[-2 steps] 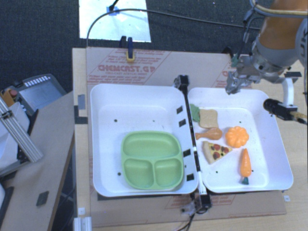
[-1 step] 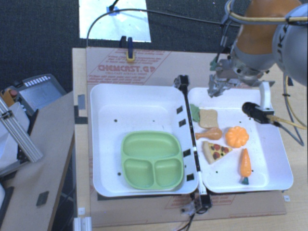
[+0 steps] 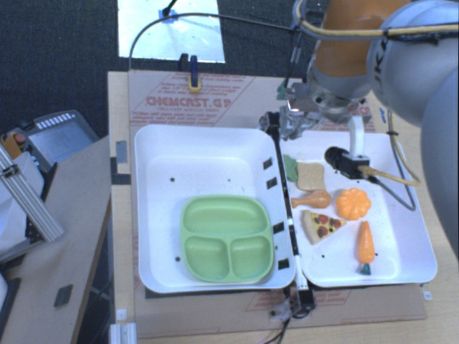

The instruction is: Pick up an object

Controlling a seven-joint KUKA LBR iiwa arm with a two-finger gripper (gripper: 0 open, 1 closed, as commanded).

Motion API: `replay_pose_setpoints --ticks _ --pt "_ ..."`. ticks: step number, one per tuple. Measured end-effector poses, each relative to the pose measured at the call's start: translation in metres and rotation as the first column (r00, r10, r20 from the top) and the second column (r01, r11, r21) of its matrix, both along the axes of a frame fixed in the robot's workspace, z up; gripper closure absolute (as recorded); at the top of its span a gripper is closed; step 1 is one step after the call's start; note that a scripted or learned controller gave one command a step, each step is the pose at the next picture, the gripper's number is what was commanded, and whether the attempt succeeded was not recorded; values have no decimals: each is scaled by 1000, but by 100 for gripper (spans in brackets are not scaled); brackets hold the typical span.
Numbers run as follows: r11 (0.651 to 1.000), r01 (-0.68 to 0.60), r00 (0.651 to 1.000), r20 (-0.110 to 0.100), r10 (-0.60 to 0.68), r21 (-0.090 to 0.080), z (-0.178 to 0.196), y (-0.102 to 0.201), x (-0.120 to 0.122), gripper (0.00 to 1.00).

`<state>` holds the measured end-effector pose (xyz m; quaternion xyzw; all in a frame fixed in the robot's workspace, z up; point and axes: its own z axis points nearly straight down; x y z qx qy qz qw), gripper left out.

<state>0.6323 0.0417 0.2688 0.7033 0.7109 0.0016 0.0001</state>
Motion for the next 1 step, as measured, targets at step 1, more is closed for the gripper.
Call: replay_pose_setpoints --ticks 1 --pt "1000 1 1000 -3 -1 0 -21 52 -2 100"
